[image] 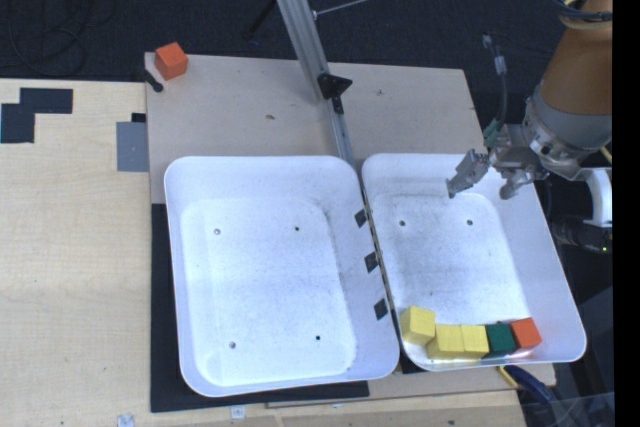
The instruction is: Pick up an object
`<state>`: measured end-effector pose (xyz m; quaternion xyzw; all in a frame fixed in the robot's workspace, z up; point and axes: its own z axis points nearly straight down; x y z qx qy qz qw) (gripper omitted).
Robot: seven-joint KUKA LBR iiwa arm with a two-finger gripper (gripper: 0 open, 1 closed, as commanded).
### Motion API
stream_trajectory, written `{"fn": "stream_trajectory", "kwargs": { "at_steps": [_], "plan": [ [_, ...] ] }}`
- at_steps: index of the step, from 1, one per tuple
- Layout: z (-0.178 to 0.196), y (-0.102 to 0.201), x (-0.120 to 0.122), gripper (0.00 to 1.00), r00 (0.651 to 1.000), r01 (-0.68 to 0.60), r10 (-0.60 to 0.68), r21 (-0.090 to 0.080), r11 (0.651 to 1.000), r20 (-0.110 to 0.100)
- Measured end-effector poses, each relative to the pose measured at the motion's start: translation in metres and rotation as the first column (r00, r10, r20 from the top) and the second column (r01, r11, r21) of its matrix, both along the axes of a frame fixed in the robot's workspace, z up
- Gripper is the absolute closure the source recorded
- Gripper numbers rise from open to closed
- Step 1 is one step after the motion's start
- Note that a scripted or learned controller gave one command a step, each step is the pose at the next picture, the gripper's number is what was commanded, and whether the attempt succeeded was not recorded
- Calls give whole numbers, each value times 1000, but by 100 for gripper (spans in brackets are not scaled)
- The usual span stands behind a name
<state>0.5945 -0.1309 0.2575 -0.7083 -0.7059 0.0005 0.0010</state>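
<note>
Along the near edge of the right bin [450,245] lies a row of blocks: a yellow block [419,323], a second yellow block [461,341], a green block [499,338] and an orange block [525,332]. My gripper [489,180] hangs over the far right corner of that bin, well away from the blocks. Its two fingers [463,176] are spread apart and hold nothing.
The left bin [265,215] lies beside the right one, with small black clips [370,260] along the shared wall. An orange cube [172,60] rests on the bench at the far left. A slanted aluminium rail [300,25] rises behind the bins.
</note>
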Motion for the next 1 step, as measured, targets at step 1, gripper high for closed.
{"fn": "stream_trajectory", "kwargs": {
  "at_steps": [1],
  "plan": [
    [30, 3, 49, 0, 1000, -5, 5, -2, 1000, 7]
  ]
}}
